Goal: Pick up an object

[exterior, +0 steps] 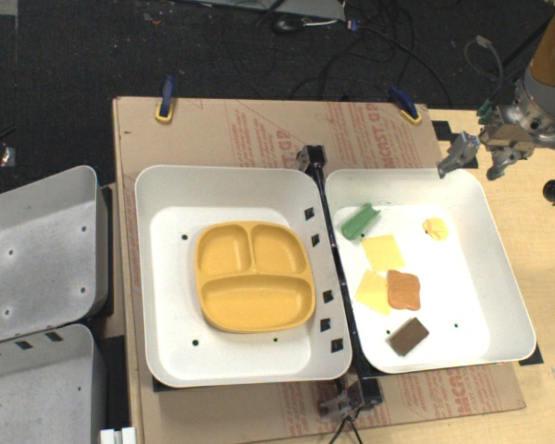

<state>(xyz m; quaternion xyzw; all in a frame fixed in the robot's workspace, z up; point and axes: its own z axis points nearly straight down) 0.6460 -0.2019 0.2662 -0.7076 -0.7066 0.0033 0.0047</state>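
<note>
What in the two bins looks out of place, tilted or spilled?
Nothing looks spilled or damaged. The yellow divided plate lies flat in the left bin. In the right bin, the orange piece partly overlaps a yellow square; the green piece and brown piece lie at slants. The hand, open, hovers over the far rim.

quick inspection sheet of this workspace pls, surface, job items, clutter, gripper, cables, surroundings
surface: cardboard-covered bench bearing two shallow white bins, left bin and right bin.
job's things: in the right bin, a green block, small yellow piece, two flat yellow squares, an orange-brown slab overlapping the lower square, and a dark brown block.
clutter: yellow divided plastic tray in the left bin.
grippers: two-finger gripper open, holding nothing, above the right bin's far right corner.
cables: black cables on the dark floor behind.
surroundings: spare white bins at left.
</note>
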